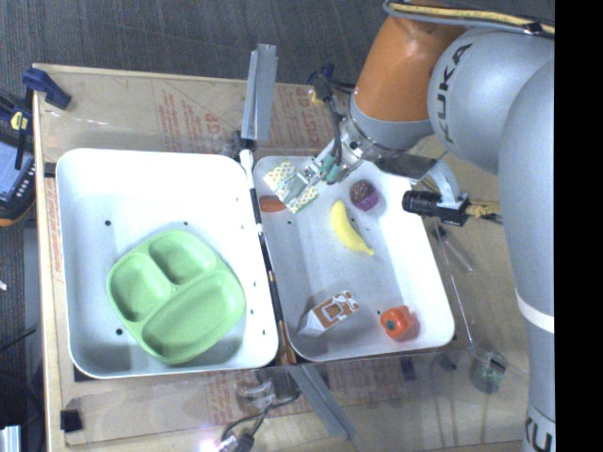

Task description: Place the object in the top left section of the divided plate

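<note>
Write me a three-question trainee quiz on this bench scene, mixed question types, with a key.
1. True or false: the green divided plate lies in the left bin.
2. Which item lies nearest the gripper? A. tomato B. purple fruit C. small carton
3. Fill in: the banana lies in the ___ bin.

Key
1. True.
2. B. The purple fruit sits just right of the gripper, near the right bin's far edge; the tomato and carton lie near its front edge.
3. Right.
</note>
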Controlling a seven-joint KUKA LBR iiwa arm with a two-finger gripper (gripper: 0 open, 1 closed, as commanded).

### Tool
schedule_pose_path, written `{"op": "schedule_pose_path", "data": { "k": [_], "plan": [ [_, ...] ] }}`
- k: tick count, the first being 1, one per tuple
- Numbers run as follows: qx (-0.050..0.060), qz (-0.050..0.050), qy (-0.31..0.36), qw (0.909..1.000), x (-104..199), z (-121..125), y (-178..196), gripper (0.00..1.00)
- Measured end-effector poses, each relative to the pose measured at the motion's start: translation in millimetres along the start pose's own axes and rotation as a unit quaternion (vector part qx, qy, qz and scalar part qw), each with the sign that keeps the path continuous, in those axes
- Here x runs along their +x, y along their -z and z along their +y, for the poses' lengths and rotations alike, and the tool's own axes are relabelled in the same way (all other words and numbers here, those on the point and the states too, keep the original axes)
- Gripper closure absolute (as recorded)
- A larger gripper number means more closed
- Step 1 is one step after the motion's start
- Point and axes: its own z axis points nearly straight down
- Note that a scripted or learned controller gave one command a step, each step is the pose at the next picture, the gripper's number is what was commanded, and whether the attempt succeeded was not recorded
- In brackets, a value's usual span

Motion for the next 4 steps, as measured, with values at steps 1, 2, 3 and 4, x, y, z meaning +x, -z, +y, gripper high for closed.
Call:
{"op": "schedule_pose_path", "data": {
  "k": [1, 2, 3, 4],
  "plan": [
    [0.001, 0.0, -0.001, 1.0, 51.4, 45.0, 26.9, 1.0],
    [0.001, 0.002, -0.018, 0.9998, 114.8, 65.8, -22.2, 1.0],
    [0.003, 0.002, -0.07, 0.9975, 226.0, 49.0, -87.5, 1.0],
    [0.003, 0.002, -0.07, 0.9975, 225.1, 48.8, -87.3, 0.0]
  ]
}}
